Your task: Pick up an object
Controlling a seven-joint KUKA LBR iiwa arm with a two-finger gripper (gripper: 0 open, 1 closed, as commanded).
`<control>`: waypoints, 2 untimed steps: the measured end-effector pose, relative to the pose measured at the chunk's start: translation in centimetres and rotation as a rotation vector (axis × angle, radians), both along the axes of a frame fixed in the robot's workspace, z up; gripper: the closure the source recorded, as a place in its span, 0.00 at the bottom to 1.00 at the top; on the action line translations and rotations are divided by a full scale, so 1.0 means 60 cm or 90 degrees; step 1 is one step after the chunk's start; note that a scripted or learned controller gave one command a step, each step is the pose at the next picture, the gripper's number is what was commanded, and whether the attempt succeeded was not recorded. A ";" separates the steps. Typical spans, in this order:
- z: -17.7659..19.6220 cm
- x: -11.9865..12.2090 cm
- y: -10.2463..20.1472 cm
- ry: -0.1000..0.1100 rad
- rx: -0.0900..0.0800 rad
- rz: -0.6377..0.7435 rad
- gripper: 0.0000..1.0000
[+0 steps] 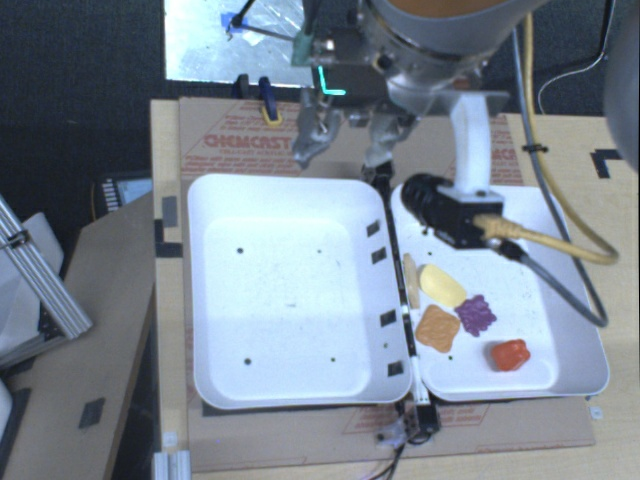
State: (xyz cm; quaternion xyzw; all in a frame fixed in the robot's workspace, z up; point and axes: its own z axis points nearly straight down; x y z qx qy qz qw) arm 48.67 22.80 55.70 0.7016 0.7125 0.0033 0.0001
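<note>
four objects [462, 314] lie well apart from the jaws [344, 146].

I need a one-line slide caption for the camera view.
Open end effector above the bins' far edge; four small toy foods in right white bin.

Spread-fingered gripper [343, 148] hangs above the left white bin's [215, 268] far rim; right of that bin lie a yellow piece [441, 286], orange piece [437, 328], purple cluster [476, 314] and red lump [509, 355].
</note>
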 end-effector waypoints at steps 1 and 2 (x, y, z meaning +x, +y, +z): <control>0.019 0.000 0.001 -0.001 0.001 0.002 1.00; 0.018 0.000 0.001 -0.001 0.001 0.003 0.00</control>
